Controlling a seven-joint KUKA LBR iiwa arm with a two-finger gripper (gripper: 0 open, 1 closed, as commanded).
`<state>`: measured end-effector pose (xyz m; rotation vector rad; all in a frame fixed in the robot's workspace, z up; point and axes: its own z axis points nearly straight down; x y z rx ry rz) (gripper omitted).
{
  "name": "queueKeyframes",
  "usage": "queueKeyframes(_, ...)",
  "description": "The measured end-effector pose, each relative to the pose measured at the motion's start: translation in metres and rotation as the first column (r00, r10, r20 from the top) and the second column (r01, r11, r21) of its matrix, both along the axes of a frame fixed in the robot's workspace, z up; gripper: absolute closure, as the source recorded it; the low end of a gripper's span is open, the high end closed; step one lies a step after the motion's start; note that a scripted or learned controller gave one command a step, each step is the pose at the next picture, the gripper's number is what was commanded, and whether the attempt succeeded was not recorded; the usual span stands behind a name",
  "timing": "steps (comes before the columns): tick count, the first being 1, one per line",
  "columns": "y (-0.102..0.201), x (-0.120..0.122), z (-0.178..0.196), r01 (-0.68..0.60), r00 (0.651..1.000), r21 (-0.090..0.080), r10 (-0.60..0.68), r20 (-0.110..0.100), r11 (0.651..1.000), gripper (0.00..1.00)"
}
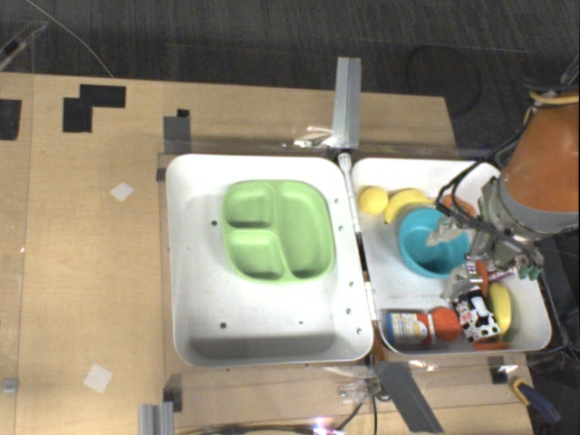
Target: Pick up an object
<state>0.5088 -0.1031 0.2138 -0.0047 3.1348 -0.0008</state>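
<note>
From above the bench [82, 270], we see two white bins side by side, and we take the teal bowl [433, 243] in the right bin [399, 290] as our landmark. The arm [544, 166], grey with an orange band, comes in from the right of the bowl, and its claw [467, 277] hangs just at the bowl's near-right rim, low over the bin. We cannot tell whether the claw is parted or closed; cables and metal parts crowd the spot.

Directly below the claw, nearer the camera than the bowl, lies a small black-and-white patterned object [478, 317], touching or very nearly touching the claw's tip; we cannot say it sits between the tips. Just right of that object lies a yellow, banana-like piece [500, 304]. To the object's left, still nearer the camera than the bowl, rests a red-orange piece [443, 321], and left of that a canister [408, 328] with a printed label lying on its side.

Left of the bowl and touching its rim sit two yellow fruit shapes [388, 201], one round, one longer.

Well to the left of the bowl, the left bin [195, 324] holds a green divided tray [275, 230] of three compartments.
</note>
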Motion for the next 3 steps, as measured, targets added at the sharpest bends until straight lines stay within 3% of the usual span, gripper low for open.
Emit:
queueKeyframes(1, -0.014, 0.015, -0.079, 0.0, 1.0, 0.001, 0.0, -0.005, 1.0, 0.0)
queueKeyframes(2, 0.01, 0.082, -0.116, -0.069, 0.998, -0.001, 0.069, 0.008, 0.998, 0.0)
queueKeyframes(3, 0.012, 0.078, -0.122, 0.057, 0.998, 0.0, -0.057, 0.011, 0.998, 0.0)
